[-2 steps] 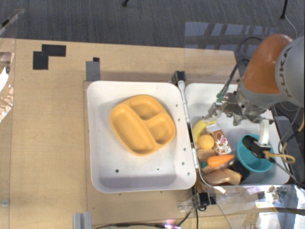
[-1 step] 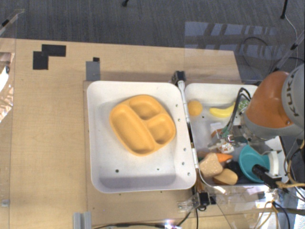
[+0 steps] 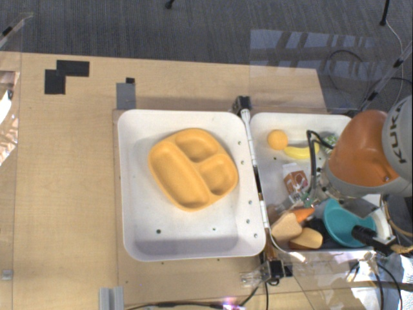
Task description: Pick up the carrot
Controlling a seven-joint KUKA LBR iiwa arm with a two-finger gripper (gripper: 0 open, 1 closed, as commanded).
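Arm reaches in from the right over the right bin. Gripper sits low near the bin's front, jaw state can't tell, wrist blocks it. Carrot: a small orange bit shows just beside the gripper, above the bread pieces. Teal bowl on its right. Yellow ball and banana at the back. Yellow divided plate in the left bin.

A matt yellow plastic divided tray lies in the smooth white plastic left bin; the pale wood-look bench is matt; the arm's orange band looks glossy
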